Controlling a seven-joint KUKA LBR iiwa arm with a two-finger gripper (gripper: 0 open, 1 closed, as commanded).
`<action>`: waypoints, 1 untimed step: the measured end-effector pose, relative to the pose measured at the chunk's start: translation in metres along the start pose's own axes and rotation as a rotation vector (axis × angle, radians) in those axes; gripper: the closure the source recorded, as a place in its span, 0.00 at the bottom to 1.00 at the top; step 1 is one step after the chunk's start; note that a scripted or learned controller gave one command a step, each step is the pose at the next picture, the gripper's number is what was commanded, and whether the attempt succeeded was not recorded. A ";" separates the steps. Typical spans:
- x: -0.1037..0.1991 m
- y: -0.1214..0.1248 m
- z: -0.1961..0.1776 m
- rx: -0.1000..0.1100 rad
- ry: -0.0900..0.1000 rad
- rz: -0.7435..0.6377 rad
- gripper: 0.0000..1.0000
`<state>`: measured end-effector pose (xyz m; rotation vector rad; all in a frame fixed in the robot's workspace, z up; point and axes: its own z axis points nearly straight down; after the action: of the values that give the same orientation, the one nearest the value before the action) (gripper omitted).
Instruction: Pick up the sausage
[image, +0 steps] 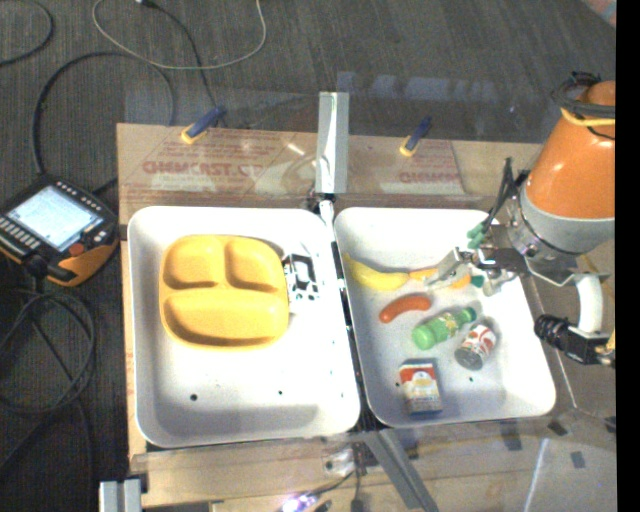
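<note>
One fixed camera looks down at a slant from above the bench (140, 180), taking in both white bins (150, 400) side by side

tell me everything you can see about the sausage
The sausage is a small, smooth orange-red link, plastic-looking like a toy, slightly curved with rounded ends. It lies flat and slanted in the right bin, just below the banana and up-left of the green bottle. It looks apart from both. The end effector is up-right of it, not touching.
</note>
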<state>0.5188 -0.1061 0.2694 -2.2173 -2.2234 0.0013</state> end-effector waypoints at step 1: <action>0.001 0.001 -0.008 0.002 0.001 -0.002 1.00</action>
<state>0.5193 -0.1052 0.2778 -2.2143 -2.2238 0.0027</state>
